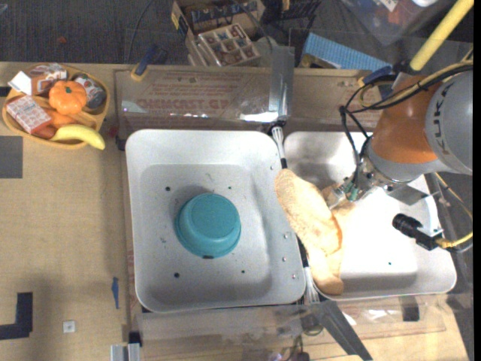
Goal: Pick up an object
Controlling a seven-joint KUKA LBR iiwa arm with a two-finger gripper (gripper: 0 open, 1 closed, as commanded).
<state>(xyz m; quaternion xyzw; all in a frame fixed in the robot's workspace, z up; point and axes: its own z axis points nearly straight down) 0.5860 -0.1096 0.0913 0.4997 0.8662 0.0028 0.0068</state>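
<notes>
A teal bowl [209,225] lies upside down in the middle of the left bin [150,156]. A soft yellow-tan cloth-like object [310,224] drapes over the divider between the bins and runs down the left side of the right bin [421,277]. My gripper [343,194] reaches down from the orange-banded wrist [402,138] into the right bin, right at the upper right edge of the tan object. The wrist hides its tip from above.
A basket of toy fruit [56,107] with a banana sits on the bench at the far left. A cardboard wall [195,96] stands behind the bins. Cables and a black fitting [409,226] hang over the right bin's right side.
</notes>
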